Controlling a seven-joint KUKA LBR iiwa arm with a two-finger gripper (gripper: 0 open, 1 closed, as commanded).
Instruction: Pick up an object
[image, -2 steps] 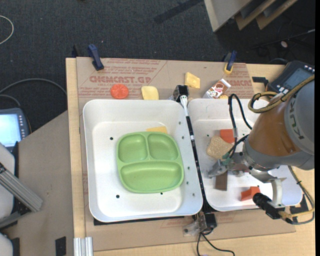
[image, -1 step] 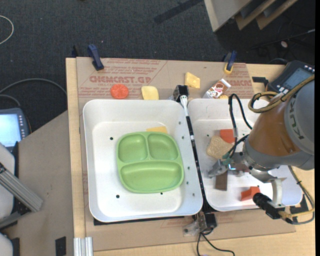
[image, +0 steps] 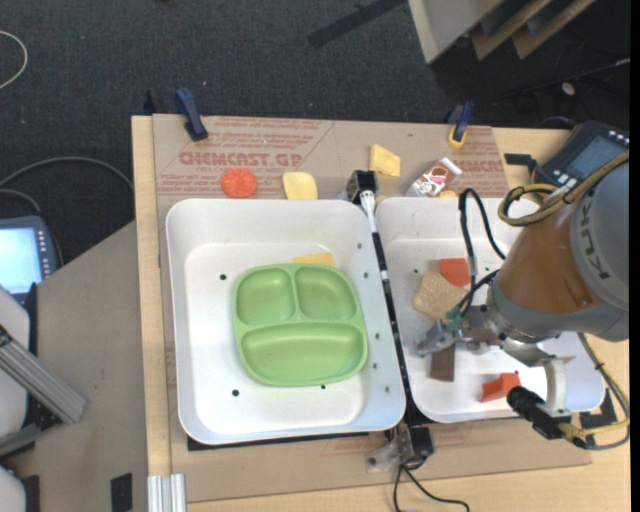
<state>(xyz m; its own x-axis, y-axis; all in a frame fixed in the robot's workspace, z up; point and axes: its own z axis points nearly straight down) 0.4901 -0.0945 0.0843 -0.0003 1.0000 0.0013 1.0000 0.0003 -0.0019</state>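
My gripper hangs low over the left part of the right bin, at the end of the grey and orange arm coming in from the right. It sits between a tan, biscuit-like piece just behind it and a dark brown block just in front of it. A red-orange piece lies farther back, and an orange piece lies near the bin's front. The wrist hides the gripper's tips, and I see nothing held.
The left bin holds a green divided plate with a yellow piece behind it. On the cardboard behind the bins lie an orange disc, two yellow pieces and a small packet. Blue clamps grip the back edge.
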